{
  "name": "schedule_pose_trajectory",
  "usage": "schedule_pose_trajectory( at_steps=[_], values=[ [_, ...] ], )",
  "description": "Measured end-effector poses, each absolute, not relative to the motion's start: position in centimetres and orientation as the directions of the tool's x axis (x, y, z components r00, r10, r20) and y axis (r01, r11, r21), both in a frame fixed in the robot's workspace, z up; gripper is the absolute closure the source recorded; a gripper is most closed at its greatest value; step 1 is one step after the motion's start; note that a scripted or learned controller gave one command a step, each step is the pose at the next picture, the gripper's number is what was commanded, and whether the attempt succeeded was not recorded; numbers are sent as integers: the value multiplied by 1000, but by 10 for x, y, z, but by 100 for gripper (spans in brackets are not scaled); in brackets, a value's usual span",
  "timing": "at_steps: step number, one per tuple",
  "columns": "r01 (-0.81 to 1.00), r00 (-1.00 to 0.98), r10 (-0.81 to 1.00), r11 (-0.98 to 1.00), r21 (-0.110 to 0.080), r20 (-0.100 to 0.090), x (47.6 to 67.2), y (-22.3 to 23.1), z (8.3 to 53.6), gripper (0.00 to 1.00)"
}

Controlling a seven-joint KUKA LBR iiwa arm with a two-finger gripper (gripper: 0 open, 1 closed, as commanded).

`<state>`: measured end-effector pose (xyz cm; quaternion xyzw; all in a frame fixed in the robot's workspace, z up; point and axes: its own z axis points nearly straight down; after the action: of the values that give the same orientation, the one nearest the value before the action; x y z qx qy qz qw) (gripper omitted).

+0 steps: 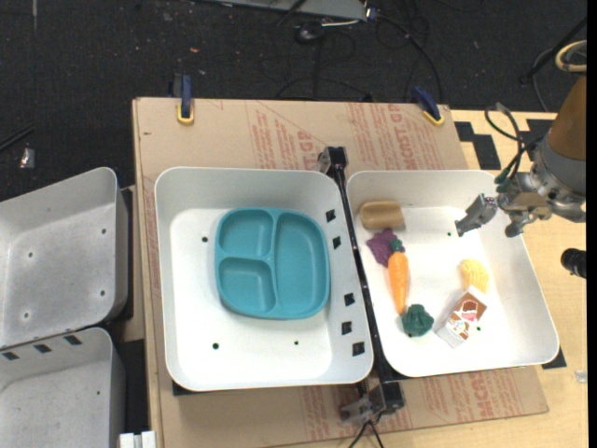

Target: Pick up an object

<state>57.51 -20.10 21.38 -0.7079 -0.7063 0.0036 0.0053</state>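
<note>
The right bin [522, 343] holds several toy foods. A tan bread piece [381, 215] lies at its far left, with purple grapes [381, 246] and an orange carrot [398, 279] just below it. A green broccoli piece [417, 320] sits at the carrot's lower end. A yellow item [474, 273] and a small red-and-white carton [464, 317] lie toward the right. My gripper [494, 220] hovers over the bin's upper right, above the yellow item, open with nothing between its fingers.
The left bin [187, 343] holds a teal divided plate [273, 262]. A black divider strip [354, 278] runs between the two bins. White trays [56, 250] lie off the bench to the left. Blue clamps [186, 96] grip the board's far edge.
</note>
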Motion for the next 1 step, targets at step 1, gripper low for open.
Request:
schedule_pose_trajectory(
  at_steps=[1],
  values=[
    [1000, -1, 1000, 1, 0, 0, 578, -200, 221, 0]
  ],
)
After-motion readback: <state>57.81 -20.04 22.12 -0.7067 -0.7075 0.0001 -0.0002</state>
